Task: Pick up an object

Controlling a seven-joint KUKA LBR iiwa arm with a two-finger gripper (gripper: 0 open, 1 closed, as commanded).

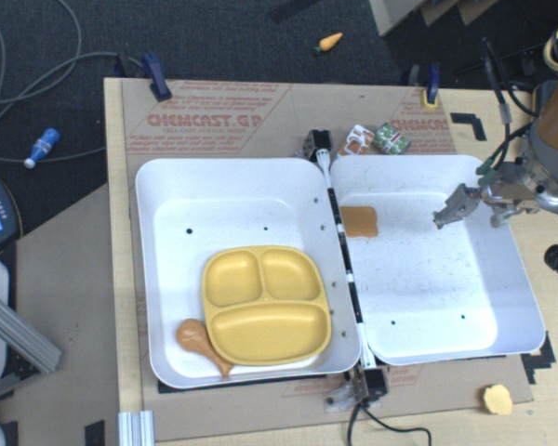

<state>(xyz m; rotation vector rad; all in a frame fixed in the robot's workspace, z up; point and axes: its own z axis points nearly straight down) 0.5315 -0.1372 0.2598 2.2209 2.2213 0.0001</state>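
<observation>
Cardboard-topped bench (214,110) carries both bins. Nearest the gripper (449,214), its fingers spread and empty over the right bin (428,342), the brown slab (359,221) hugs the wall; farther off, a yellow plate (265,305). Fingers may strike that wall.

Two shallow white bins sit side by side on the bench: the left bin (158,249) and the right bin (428,314). The left one carries one yellow divided plate (265,305) with three compartments, and one tan drumstick-shaped toy (201,340). The right one carries one brown flat piece (359,221). On the cardboard behind the bins lie two small packets, one reddish-white (357,140) and one green (391,138). Two blue clamps grip the board's far edge, one at the left (154,75), one at the right (432,84). One yellow lump (497,399) lies near the board's near right corner. On the floor: one orange piece (330,41), one blue bottle (42,146)
</observation>
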